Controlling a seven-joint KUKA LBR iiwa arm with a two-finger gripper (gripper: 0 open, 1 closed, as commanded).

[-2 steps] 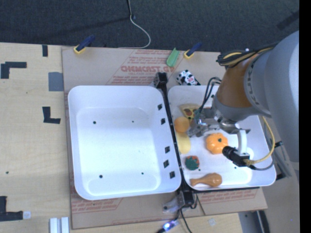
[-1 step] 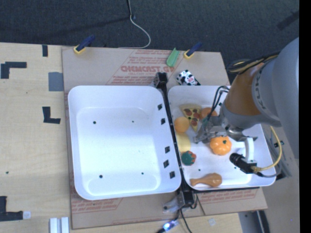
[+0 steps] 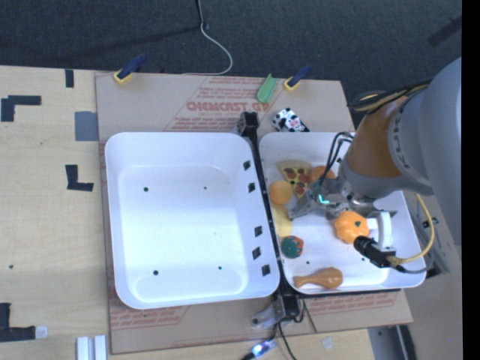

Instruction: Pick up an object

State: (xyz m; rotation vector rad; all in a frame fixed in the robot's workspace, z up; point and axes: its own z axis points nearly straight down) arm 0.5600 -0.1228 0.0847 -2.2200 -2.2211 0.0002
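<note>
The right bin (image 3: 390,280) holds several small toys: a pizza-slice piece (image 3: 296,175) at the back, an orange ball (image 3: 279,193) by the left wall, a pale yellow piece (image 3: 282,219) beneath it, a green and red ball (image 3: 291,247), a tan gourd-shaped toy (image 3: 320,278) at the front, and an orange fruit (image 3: 349,226) on the right. My gripper (image 3: 309,203) reaches down into the bin's middle from the right, between the pizza slice and the orange fruit. Its fingertips sit low among the toys, and I cannot see anything between them.
The left bin (image 3: 124,201) lies beside the right one, with a black divider clamp (image 3: 248,123) at the back between them. A black and white toy (image 3: 288,121) and a green clip (image 3: 266,89) lie on the cardboard behind the bins. The grey arm (image 3: 420,137) covers the right bin's back right.
</note>
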